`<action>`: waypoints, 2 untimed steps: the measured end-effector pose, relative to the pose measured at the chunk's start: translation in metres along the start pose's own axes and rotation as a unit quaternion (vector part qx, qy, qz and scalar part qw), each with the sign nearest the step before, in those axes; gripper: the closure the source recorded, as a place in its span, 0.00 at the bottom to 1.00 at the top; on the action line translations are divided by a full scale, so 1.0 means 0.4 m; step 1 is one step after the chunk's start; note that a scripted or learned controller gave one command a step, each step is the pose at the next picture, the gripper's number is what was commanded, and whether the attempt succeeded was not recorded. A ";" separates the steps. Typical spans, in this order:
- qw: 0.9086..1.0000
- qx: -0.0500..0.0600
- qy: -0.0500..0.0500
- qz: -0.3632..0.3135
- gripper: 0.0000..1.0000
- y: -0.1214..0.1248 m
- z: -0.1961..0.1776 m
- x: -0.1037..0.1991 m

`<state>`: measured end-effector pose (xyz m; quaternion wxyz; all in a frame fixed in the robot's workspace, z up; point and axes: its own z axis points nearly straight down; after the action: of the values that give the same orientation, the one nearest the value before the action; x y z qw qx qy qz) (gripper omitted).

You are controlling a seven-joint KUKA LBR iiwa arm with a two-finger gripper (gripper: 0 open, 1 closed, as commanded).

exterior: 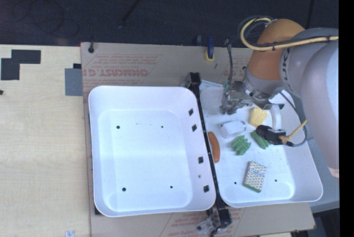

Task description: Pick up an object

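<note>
White object (232, 128) lies just below the claw (229, 108), whose state I cannot tell.

Right bin (287, 186): white block (233, 128), green piece (241, 145), patterned box (255, 176), orange object (214, 146).

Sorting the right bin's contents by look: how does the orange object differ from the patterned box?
The orange object is plain, rounded and elongated, lying against the bin's left wall beside the divider. The patterned box is flat, rectangular, speckled with a green edge, lying nearer the bin's middle, towards the front. Both rest in the right bin, apart from the tool.
</note>
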<state>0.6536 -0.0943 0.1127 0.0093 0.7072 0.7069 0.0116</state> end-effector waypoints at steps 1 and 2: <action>1.000 0.011 -0.001 -0.004 1.00 -0.012 -0.310 0.166; 1.000 0.019 -0.001 0.001 1.00 -0.206 -0.311 0.120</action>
<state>0.5674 -0.0468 0.2346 -0.0029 0.7079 0.7063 -0.0026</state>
